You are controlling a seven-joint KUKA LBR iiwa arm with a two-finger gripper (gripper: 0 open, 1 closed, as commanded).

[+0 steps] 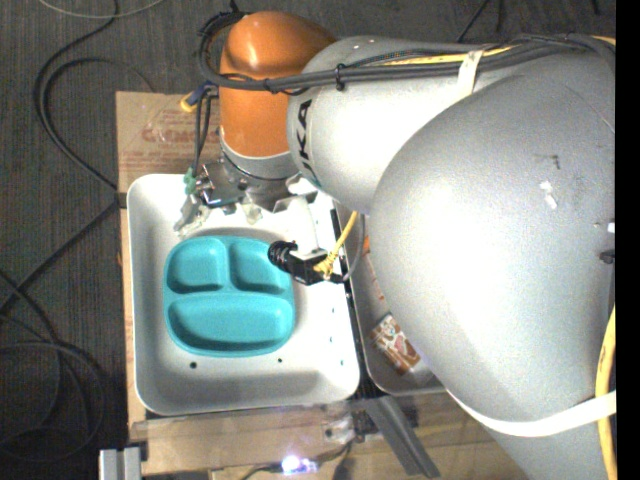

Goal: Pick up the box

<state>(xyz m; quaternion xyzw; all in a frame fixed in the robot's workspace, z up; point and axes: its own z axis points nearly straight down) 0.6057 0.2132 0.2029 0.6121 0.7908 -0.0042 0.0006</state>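
Grey arm blocks most of my right bin; a box corner peeks out at five o'clock. Pincer sits over the left bin, its grip unreadable.

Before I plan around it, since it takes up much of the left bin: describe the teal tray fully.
The teal tray is a rounded, smooth, plastic-looking dish with three compartments: two small at the back, one long at the front. Nothing lies in the compartments. It lies flat on the floor of the left bin. A black part hanging under the arm overlaps its back right corner.
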